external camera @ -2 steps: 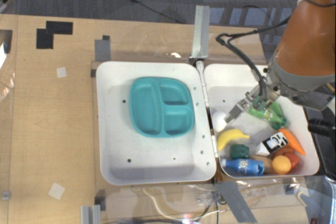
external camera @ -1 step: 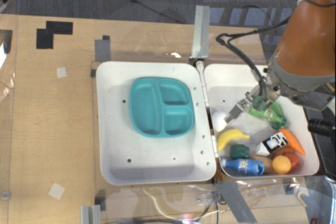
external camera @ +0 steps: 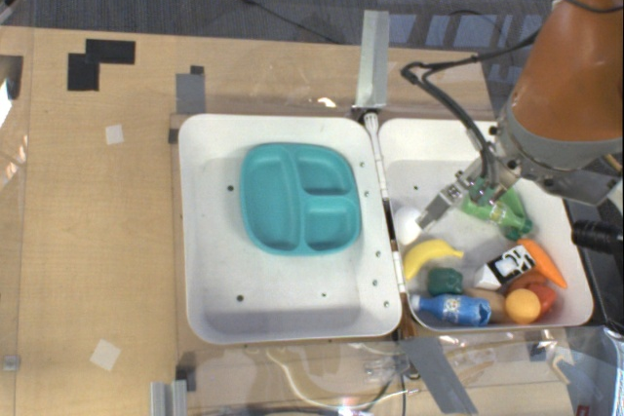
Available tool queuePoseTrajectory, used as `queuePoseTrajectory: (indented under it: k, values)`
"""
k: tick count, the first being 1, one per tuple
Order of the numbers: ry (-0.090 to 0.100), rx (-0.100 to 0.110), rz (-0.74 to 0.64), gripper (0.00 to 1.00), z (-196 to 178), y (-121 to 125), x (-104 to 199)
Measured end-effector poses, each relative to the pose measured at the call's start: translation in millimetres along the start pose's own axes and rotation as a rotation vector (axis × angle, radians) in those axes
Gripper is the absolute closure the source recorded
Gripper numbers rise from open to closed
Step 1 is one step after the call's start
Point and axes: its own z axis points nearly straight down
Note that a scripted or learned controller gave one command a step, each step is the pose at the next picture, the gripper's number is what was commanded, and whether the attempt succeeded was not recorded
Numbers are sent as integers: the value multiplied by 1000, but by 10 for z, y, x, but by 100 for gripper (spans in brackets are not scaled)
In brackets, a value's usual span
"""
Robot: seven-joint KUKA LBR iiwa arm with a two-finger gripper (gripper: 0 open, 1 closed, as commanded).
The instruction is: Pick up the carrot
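The grey arm with its orange band (external camera: 570,44) reached in from the right over the right-hand shallow white bin (external camera: 429,161). Its jaws (external camera: 475,193) hung low above the middle of that bin, close over a crumpled green leafy toy (external camera: 505,209); whether they were open or closed could not be told, nor whether they had hold of anything.

The orange tapered carrot (external camera: 544,261) lay near the bin's right wall, pointing toward the front right corner, just beyond the green toy and beside a small black-and-white block (external camera: 511,263). In the front of the bin sat a yellow banana (external camera: 430,256), a dark green lump (external camera: 447,281), a blue bottle lying on its side (external camera: 451,309), and a round orange fruit (external camera: 524,305).

The left white bin (external camera: 214,239) held a teal plastic divided plate (external camera: 297,197), lying flat near its middle. Both bins rested on the pale wooden table (external camera: 88,239).
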Motion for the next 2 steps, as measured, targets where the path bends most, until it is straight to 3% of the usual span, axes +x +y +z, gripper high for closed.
queuePoseTrajectory:
  k: [2]
  values:
    - [0, 0, 0, 0, 0, 0, 0]
